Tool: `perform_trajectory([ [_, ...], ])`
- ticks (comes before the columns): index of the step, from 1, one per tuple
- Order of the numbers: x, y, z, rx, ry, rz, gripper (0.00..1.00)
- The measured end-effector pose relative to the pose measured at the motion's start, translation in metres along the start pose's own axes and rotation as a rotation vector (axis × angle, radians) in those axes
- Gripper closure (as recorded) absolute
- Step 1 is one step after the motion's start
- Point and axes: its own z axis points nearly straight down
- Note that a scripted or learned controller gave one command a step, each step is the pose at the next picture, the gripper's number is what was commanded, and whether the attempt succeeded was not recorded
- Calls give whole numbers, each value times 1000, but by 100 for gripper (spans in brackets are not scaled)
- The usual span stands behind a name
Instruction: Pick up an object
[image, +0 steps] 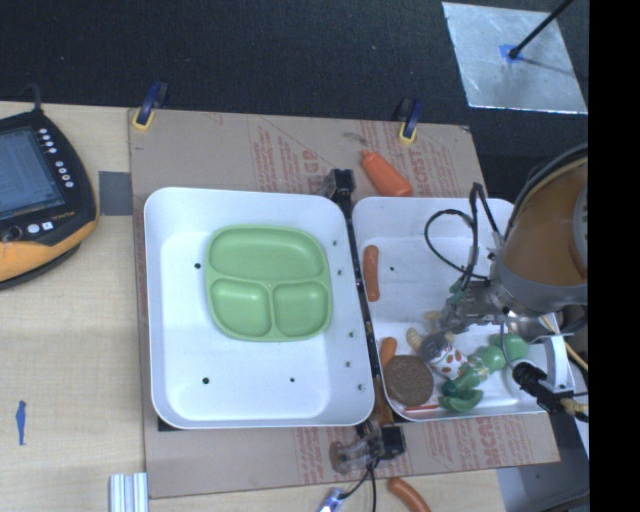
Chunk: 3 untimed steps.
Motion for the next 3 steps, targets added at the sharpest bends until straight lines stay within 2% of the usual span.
perform_trajectory([
  [1,75,-37,-87,-2,2,3,100],
  [2,68,-37,-115,-4,2,7,100],
  [3,142,4,-97,-1,2,3,100],
])
